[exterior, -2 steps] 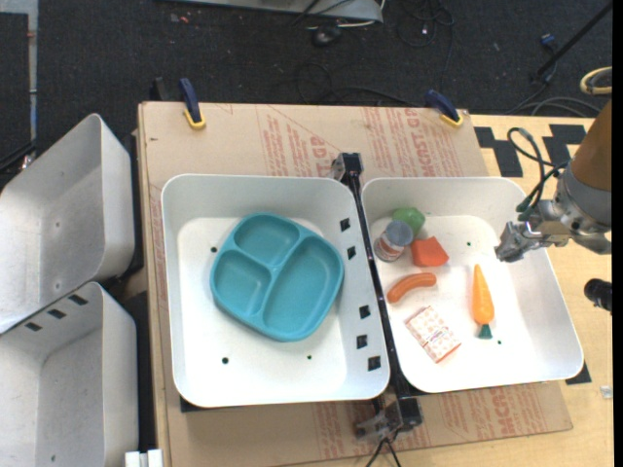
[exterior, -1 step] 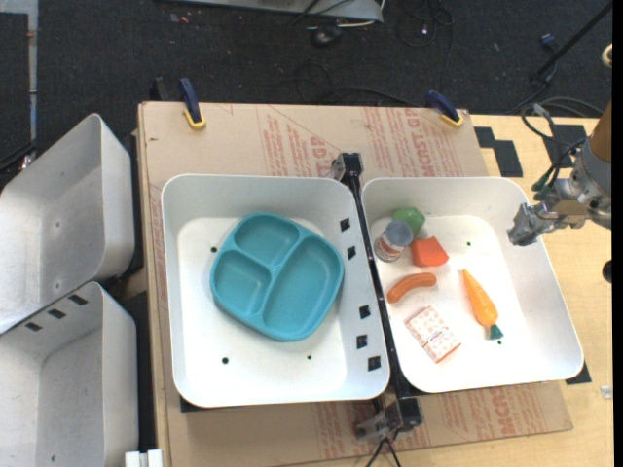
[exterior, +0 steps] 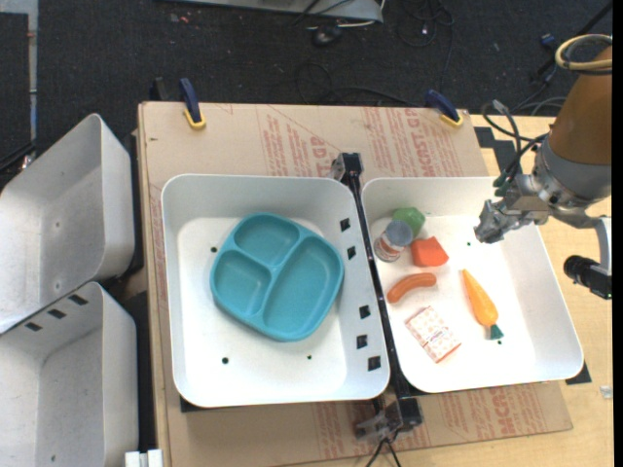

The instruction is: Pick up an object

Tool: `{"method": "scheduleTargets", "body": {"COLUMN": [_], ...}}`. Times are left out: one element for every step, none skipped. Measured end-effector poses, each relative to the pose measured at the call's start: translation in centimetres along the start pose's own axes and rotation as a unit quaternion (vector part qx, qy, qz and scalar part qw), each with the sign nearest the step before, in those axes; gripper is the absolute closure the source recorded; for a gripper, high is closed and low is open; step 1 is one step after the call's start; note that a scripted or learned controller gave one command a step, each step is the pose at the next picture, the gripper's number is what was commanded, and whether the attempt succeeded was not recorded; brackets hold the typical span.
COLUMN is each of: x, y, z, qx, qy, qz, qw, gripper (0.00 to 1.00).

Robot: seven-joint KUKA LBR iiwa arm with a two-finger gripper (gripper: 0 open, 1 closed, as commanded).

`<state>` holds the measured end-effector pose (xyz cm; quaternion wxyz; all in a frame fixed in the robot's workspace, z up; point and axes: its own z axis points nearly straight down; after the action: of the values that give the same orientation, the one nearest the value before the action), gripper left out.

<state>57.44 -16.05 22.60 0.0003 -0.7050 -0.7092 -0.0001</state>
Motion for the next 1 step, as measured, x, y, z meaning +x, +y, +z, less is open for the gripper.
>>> {"method": "scheduleTargets", "body": {"x": [5.16], "y": [1.61], "z": [-1.05], "qx": [-0.002], "qy": [0.000], "qz": [-0.001], "qw": [1.0000], "gripper": [1.00]}}
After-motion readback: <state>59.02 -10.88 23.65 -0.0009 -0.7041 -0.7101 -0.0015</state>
